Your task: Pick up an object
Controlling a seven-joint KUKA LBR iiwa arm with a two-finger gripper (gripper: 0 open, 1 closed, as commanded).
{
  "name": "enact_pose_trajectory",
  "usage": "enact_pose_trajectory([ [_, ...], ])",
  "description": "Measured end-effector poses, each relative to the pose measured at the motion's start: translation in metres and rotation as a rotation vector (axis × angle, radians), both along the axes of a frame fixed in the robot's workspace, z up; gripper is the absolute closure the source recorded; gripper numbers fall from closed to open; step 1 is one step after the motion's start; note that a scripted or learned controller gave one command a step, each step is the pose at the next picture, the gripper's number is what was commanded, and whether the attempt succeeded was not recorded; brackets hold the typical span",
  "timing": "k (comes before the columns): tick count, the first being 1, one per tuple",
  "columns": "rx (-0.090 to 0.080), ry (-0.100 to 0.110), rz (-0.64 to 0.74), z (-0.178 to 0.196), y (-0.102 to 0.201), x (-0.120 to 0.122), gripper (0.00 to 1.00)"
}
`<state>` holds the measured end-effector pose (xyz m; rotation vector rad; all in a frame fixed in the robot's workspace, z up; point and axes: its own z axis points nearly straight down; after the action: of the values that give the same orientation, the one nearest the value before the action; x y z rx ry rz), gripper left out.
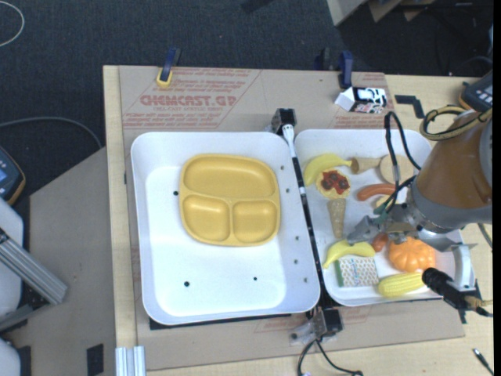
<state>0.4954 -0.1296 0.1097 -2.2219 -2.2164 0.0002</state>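
Landmark: the black divider (301, 202) where the two white bins meet; every place below is given from it.
Left bin (156, 288): it lies to the left of the divider and bears a yellow sectioned tray (230, 199), which sits in the bin's upper middle, near the divider but apart from it.
Right bin (313, 143): it lies to the right of the divider and bears a cluster of toy foods.
Nearest the divider: a curved yellow banana (326, 165) at the top, a waffle cone (337, 214) below it, then a second banana (349, 250) and a speckled white block with a green edge (358, 272).
Further right of the divider: a red sausage (375, 191), an orange pumpkin (412, 254) and a yellow corn cob (401, 284) near the bin's lower rim.
Arm (458, 175): grey and orange, it reaches over the right bin from the far side, well away from the divider.
Gripper (374, 227): it sits low among the foods, just above the second banana and left of the pumpkin.
Claw state: it cannot be told whether the claw is apart or together, and nothing is visibly clamped in it.
Task's thing: the candidate objects all lie in the right bin.
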Motion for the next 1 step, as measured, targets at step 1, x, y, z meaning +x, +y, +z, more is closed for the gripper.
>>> enact_pose_trajectory([
  [1,-0.002,-0.013,0.004,-0.0226,0.001,0.0043,0.0],
])
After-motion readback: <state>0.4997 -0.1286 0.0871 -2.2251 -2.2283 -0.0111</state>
